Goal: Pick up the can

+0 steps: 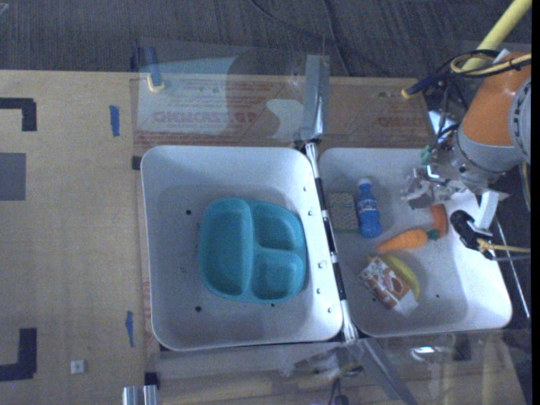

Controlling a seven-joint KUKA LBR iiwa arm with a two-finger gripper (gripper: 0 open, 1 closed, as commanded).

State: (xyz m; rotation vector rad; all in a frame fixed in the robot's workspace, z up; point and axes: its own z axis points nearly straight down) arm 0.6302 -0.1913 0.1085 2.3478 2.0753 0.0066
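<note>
The can [438, 218] is a small orange-red cylinder in the right bin [472, 310], near its upper right, touching the leafy end of a toy carrot [403, 241]. My gripper [429, 191] hangs just above and slightly left of the can, below the grey wrist with its orange band [498, 116]. Its metal fingers [415, 194] look spread apart and open, with nothing between them. The can stands free of the fingers.
The right bin also holds a blue bottle [367, 209], a greenish sponge [342, 210], a banana [403, 274] and a small snack box [384, 283]. A teal divided tray [251, 249] lies in the left bin [169, 192]. Cables [472, 62] trail by the arm.
</note>
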